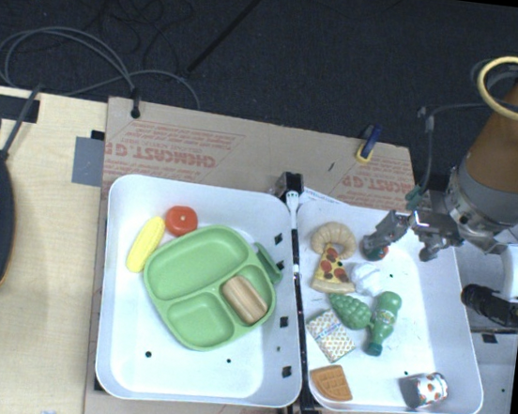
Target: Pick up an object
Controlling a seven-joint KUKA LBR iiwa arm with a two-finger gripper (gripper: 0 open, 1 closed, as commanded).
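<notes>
**Arm Waits Over the Toy Food Bin**

The gripper (404,238) hangs over the top part of the right bin (457,317), with its two fingers spread apart and nothing between them. One finger (384,235) is just beside the toy croissant (335,234).

The left bin (124,330) holds a big green tray (193,287) with three parts. A toy hot dog bun (245,298) lies in one part of the tray. A yellow toy corn (145,242) and a red tomato (181,219) sit next to the tray.

In the right bin, a pizza slice (333,271) touches the croissant. Below it are a green bottle (382,322), a bumpy green veggie (349,310), a checkered cracker (330,335) and an orange cookie (332,382). A little can (425,390) lies alone in the corner.
</notes>
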